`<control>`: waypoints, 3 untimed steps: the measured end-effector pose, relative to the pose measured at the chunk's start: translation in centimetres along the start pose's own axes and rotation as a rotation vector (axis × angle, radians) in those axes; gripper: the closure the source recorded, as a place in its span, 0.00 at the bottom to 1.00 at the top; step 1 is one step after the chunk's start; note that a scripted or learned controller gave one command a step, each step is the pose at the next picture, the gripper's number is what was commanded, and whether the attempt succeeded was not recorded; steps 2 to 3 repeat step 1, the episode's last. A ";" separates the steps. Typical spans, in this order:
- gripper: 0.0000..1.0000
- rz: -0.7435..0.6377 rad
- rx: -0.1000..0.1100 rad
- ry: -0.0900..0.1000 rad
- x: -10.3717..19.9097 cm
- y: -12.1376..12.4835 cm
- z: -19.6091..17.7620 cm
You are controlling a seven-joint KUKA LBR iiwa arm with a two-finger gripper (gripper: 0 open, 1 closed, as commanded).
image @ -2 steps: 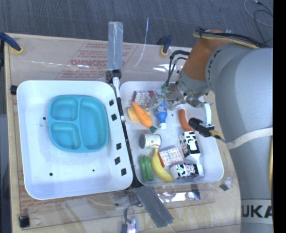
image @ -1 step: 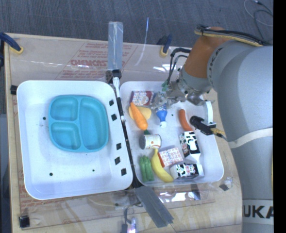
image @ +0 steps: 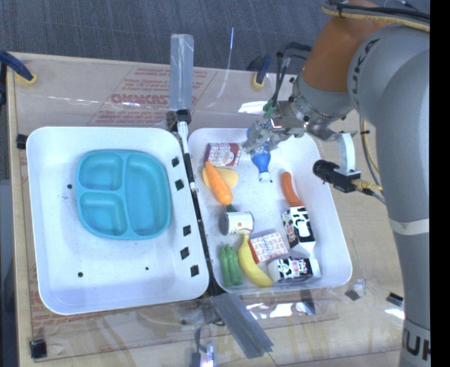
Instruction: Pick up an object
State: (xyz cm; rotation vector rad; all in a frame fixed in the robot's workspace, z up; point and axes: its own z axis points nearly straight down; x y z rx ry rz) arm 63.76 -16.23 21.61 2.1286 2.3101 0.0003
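My gripper (image: 260,148) hangs over the back of the right bin (image: 339,239), pointing down. A small blue toy with a white tip (image: 263,164) sits between its fingertips, and the gripper is shut on the toy's top. The toy hangs just above the bin floor, between a red-and-white carton (image: 223,154) and a red sausage (image: 289,188). An orange carrot (image: 218,183) lies to its left.
The right bin also holds a small can (image: 238,222), a banana (image: 249,262), a green pepper (image: 230,264), a red-patterned box (image: 269,245) and two cow-print cartons (image: 297,226) (image: 295,268). In the left bin (image: 49,274) lies a blue divided tray (image: 124,193).
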 end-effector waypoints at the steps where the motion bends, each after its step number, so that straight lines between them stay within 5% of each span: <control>1: 1.00 -0.033 0.003 0.001 0.2 -3.9 -2.9; 3: 1.00 -0.033 0.003 0.001 0.2 -3.9 -2.9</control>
